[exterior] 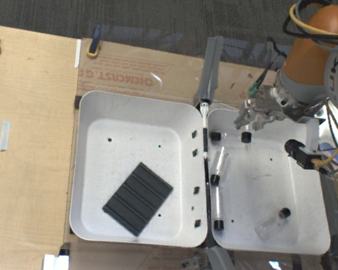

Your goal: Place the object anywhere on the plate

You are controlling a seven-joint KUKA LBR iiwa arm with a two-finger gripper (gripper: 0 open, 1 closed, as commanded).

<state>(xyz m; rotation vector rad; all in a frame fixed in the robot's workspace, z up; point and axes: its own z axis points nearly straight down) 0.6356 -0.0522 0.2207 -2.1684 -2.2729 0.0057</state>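
Arm: the grey arm with its orange band reaches in from the right, and its gripper point(249, 119) hangs over the far left corner of the right bin point(309, 244), above the bin floor.
Tool state: I cannot tell whether it is released or clenched — it is small and dark against the white, and nothing is visibly caught in it.
Plate: the dark, flat, ribbed rectangle point(139, 198) lying aslant on the floor of the left bin point(83, 169) reads as the plate; matt, with shallow grooves along its length, and nothing resting on it.
Object: my best guess is the small clear piece with a dark cap point(272, 223), lying on its side near the front right of the right bin, well apart from the gripper (its see-through body barely stands out from the white floor, so its shape is hard to make out).
Why so placed: the two bins sit side by side, touching along a shared edge, so a carry from one to the other would be short.
Progress: judged from this, the placing is not yet done — object and plate are in different bins.
Bins: shallow, white, smooth, with rounded corners and a few dark specks.
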